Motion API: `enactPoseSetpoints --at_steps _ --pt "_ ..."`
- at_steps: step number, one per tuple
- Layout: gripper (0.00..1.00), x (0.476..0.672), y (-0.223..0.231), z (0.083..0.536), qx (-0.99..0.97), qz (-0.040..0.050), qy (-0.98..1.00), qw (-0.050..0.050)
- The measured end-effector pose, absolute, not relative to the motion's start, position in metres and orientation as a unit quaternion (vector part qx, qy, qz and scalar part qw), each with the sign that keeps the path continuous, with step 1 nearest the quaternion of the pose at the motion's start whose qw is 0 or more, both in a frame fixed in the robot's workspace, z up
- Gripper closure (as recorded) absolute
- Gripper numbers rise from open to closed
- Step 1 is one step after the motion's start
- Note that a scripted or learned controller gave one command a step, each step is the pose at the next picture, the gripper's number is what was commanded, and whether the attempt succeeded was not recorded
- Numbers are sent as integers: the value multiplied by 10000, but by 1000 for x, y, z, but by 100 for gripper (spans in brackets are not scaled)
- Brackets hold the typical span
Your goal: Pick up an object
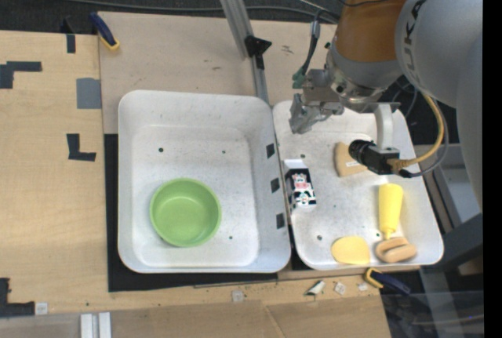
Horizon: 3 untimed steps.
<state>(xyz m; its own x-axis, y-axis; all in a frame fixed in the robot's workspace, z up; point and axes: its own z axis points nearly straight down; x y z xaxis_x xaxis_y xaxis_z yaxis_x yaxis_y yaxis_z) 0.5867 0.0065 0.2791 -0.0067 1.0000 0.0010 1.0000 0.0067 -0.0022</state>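
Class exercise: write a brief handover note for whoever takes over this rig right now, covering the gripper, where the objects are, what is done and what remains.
Gripper: over the right bin's far left corner, nothing visibly held.
Right bin: small black-and-white box by the left wall, yellow bottle, yellow disc, tan block.
Left bin: green bowl.
Done: no pick yet.
Left: grasp and lift one object.

We are seeing the grey arm (pixel 439 23) (orange-banded above the wrist) reaching in from the right, its gripper (pixel 302 123) pointing downward.

Green bowl (pixel 185 212); yellow bottle (pixel 390 208); black-and-white carton (pixel 300 189); white speckled bins (pixel 235 113)
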Motion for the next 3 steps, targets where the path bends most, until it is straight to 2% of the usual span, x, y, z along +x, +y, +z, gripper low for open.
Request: enactPoseSetpoints --at_steps 1,2,3 --pt "100 599 47 266 -7052 13 -7090 11" --pt "100 622 91 262 -7052 9 -7090 7" --pt "0 621 89 262 -7060 21 -7082 10"
